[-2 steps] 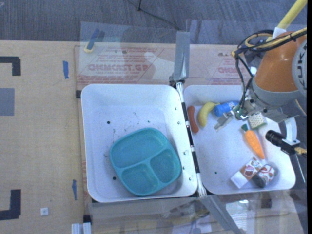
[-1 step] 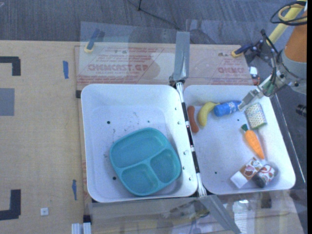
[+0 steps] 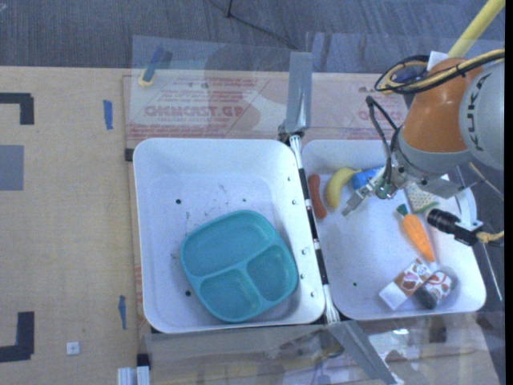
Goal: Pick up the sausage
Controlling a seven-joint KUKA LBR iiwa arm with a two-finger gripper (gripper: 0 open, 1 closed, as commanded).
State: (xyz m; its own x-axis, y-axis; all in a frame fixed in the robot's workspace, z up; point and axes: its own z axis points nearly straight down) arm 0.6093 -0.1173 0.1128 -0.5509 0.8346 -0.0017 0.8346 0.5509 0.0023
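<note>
The bench carries two shallow white bins side by side. The left bin [image 3: 160, 167] holds a teal divided plate [image 3: 239, 265] with three compartments, lying toward the bin's 5 o'clock corner and turned at an angle to the walls. A few dark specks mark the bin floor around it.

The right bin [image 3: 365, 283] holds the rest of the objects. The sausage [image 3: 317, 196], a short reddish-brown piece, lies lengthwise close against the bin's left wall, in the upper left part of the bin at about 10 o'clock from the bin's middle. Just beside it, at its 2 o'clock, sits a yellow banana [image 3: 340, 184], curved, and the two look close to touching near the top. A blue object [image 3: 367, 176] lies at the banana's 3 o'clock, partly covered by the arm's tooling.

The arm [image 3: 437, 123] comes in from 2 o'clock, its orange band above the wrist showing over the bin's upper right corner, with black and yellow cables looped over it. The gripper [image 3: 362, 196] hangs over the upper middle of the right bin, at the sausage's 3 o'clock and apart from it, with the banana between them. Whether its fingers are spread or closed cannot be told from this angle, and nothing is seen held in it.

An orange carrot [image 3: 418, 235] lies at about 3 o'clock in the bin, slanted. At 5 o'clock, near the bin's lower right corner, rests a small red-and-white carton [image 3: 410, 282] with a dark rounded object [image 3: 428, 297] touching it.
</note>
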